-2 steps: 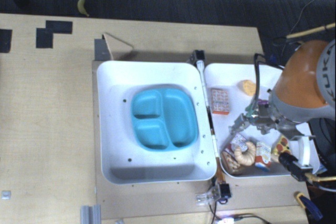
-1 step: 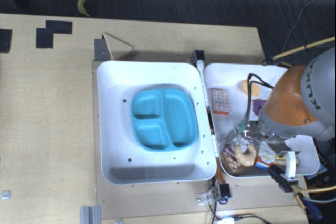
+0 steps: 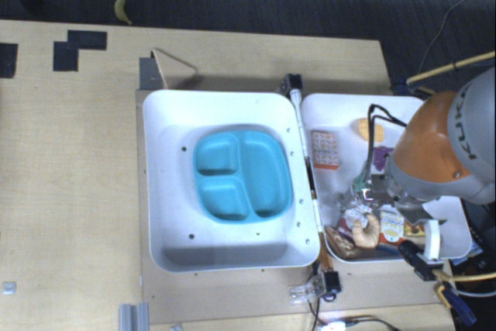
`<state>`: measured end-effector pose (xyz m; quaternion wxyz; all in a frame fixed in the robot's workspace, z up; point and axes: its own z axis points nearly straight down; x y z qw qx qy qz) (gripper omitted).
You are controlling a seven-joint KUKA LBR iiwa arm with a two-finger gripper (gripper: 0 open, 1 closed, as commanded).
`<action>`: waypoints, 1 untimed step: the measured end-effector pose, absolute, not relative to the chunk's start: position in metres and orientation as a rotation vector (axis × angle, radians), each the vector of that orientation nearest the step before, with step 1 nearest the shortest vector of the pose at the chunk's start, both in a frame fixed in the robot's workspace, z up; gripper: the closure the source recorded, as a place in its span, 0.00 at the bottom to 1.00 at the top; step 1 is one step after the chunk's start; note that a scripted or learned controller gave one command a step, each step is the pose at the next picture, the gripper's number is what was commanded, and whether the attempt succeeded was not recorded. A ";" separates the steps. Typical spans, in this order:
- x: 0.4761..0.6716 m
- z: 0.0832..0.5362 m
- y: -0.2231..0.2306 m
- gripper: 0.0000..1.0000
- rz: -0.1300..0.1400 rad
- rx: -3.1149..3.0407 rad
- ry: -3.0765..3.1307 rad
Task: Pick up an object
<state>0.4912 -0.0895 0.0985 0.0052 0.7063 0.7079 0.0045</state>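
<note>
Grey arm with orange band (image 3: 434,143) covers much of the right shallow white bin (image 3: 333,108); two-finger gripper (image 3: 370,198) is down among cluttered small packets (image 3: 364,229), possibly touching them, grip state can't be made out. Flat red-patterned card (image 3: 325,149) lies clear at the bin's left. Left white bin (image 3: 167,167) holds a blue three-compartment tray (image 3: 242,174).

We note a divided tray (image 3: 242,174) in the left bin (image 3: 167,167); the right bin (image 3: 329,108) holds clutter (image 3: 364,227) at its near end.
</note>
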 end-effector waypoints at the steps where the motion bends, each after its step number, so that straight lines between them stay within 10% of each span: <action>1: 0.615 0.220 -0.027 1.00 0.009 2.210 2.226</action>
